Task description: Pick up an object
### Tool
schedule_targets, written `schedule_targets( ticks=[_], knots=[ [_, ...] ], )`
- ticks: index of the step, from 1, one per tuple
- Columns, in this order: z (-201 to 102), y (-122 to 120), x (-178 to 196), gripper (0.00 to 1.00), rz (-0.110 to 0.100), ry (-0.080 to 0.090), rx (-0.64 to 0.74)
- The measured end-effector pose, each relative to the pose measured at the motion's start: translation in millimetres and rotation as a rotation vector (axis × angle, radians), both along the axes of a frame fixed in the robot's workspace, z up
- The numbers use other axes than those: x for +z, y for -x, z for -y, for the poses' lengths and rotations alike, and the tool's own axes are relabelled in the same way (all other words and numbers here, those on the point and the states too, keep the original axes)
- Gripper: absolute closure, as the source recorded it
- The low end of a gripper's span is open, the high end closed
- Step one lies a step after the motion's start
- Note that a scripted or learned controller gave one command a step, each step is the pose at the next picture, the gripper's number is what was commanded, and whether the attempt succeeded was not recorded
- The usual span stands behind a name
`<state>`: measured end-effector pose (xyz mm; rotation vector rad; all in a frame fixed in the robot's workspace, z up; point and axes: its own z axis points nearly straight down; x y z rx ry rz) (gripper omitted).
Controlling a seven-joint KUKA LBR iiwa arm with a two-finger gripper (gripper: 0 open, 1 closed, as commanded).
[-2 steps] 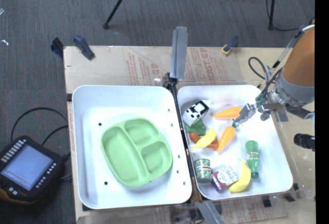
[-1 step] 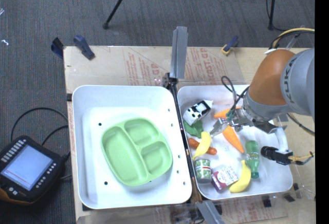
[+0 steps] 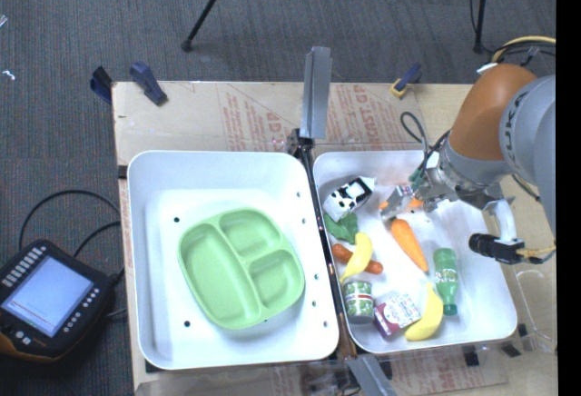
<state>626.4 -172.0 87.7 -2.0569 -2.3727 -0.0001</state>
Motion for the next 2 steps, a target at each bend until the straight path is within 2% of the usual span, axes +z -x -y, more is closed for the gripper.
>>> schedule_targets(
  ticks=[1,2],
  knots=[
    [-1,-1,10,1.00,0.000,-0.001,0.002],
    [-48,12,123,1.00,0.001,0.001,-0.052]
  ],
)
